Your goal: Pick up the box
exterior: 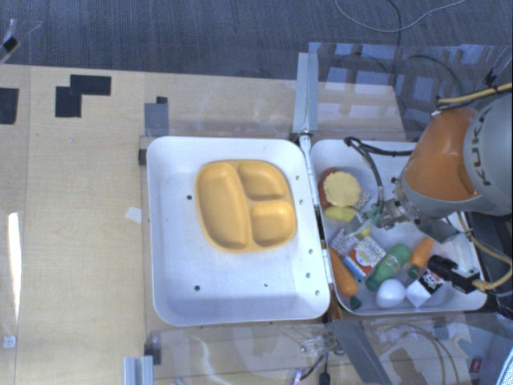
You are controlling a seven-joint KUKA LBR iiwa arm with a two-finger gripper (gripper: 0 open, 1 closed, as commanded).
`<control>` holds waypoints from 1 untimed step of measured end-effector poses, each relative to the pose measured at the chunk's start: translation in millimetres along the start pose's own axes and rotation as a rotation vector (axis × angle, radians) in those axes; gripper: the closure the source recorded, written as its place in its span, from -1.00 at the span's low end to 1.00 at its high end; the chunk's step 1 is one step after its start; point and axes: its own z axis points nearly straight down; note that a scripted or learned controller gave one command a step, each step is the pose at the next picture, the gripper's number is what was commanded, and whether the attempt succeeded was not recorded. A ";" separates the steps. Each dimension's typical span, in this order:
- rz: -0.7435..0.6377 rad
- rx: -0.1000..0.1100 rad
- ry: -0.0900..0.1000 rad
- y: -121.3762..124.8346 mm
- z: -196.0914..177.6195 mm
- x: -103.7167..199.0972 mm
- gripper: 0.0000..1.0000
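Two white bins are seen side by side on the worktop (80, 239). A yellow 3-compartment tray (244, 204) is sat approx. in the middle of the left bin (172, 295). The right bin (473, 301) is crowded w/ small items. The box (369, 253), a small white carton w/ red print, is lying flat near that bin's centre, tilted. Relative to the box: a yellow burger-like item (341, 188) is found up-left, a yellow piece (339, 213) just below that, an orange carrot-shaped item (345, 277) lower-left, a green bottle (389, 263) touching on the right, a white ball (390, 293) below, a small white cube (420, 293) lower-right. The arm's orange band (437, 163) is hung over the bin's upper right. The end effector (388, 215) is positioned just above & right of the box, apparently not touching it; its open/closed state cannot be told.
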 end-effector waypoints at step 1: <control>0.159 0.009 0.009 -36.0 12.1 13.9 -1.00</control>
